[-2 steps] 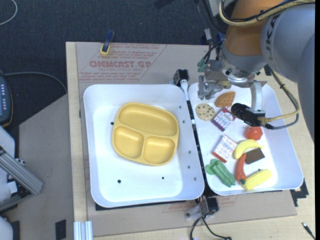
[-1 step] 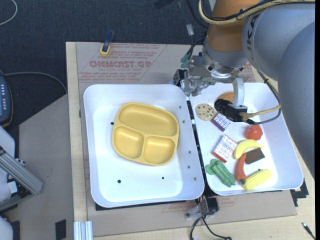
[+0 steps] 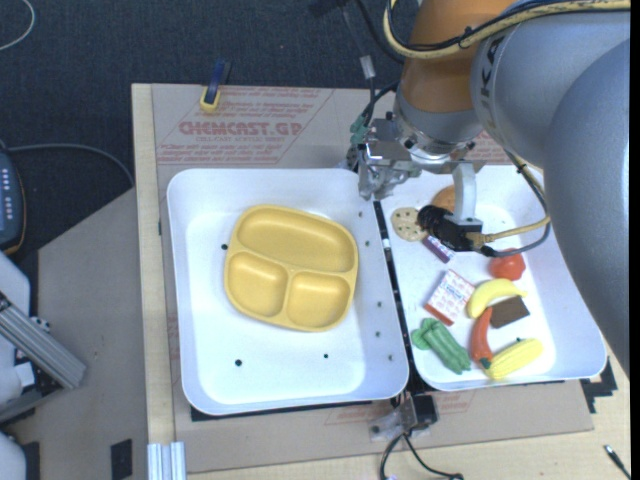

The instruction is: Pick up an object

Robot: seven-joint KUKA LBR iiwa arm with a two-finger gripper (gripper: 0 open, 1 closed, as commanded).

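My gripper hangs over the far end of the ridge between the two bins, with nothing seen between its fingers. The right bin holds a round cookie just right of the gripper, a red tomato, a red-and-white packet, a banana, a brown block, a red chili, a green pea pod and a yellow piece. The left bin holds a yellow divided plate.
The grey arm with its orange band covers the upper right of the view and the far right bin. A cardboard sheet lies under the bins, with a yellow-and-blue clamp at its far edge.
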